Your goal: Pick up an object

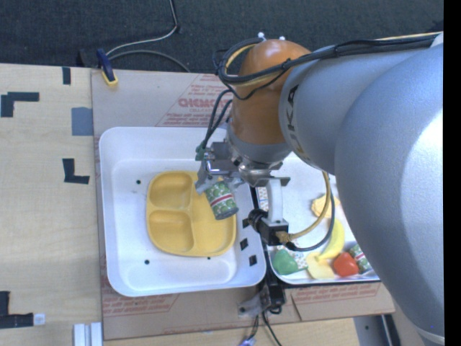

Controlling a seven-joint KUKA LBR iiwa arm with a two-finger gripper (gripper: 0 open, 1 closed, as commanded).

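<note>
1. Dark grey carpet runs along the top of the view, with a cable trailing across it, and below it lies the worktop (43, 215), pale wood with black marks and a sheet of brown cardboard (144, 99) under the bins.
2. 2 shallow white bins sit side by side: the left bin (122, 193) and the right bin (324, 278), which is largely hidden by the arm.
3. A yellow divided plate (176, 218) with 3 compartments lies flat in the left bin, toward its right side.
4. The grey arm (374, 143) reaches in from the right, its orange band (263, 92) above the wrist.
5. The pincer (216, 182) sits over the right edge of the plate.
6. A small can with a green label (222, 200) is just below the pincer, tilted, above the plate's right side; the fingers appear clamped on its top end.
7. In the right bin lie a banana (333, 240), a red tomato-like piece (345, 264), a green piece (284, 262) and a yellow piece (319, 268), close together near the front wall.
</note>
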